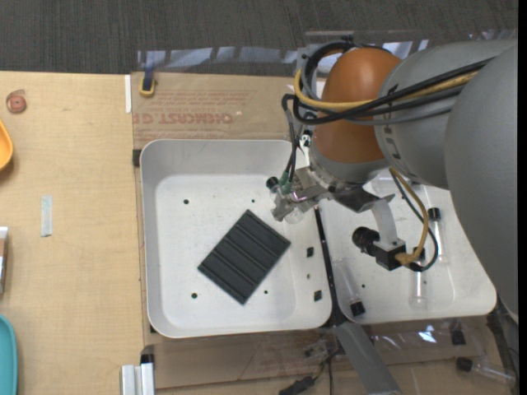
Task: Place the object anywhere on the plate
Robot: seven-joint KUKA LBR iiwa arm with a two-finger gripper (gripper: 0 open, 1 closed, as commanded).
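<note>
A dark ribbed rectangular plate [244, 255] lies flat and turned at an angle in the left white bin [165, 220]. My gripper [286, 207] hangs just past the plate's upper right corner, near the wall between the two bins. The wrist and the orange band [354, 97] above it hide much of the gripper. A small clear tube-like object [419, 290] lies in the right bin [469, 278], to the right of the gripper.
The grey arm covers the upper part of the right bin. A black fitting with yellow cable [383, 249] hangs over that bin. Cardboard [206, 109] lies behind the bins, and a wooden bench top [66, 220] extends to the left.
</note>
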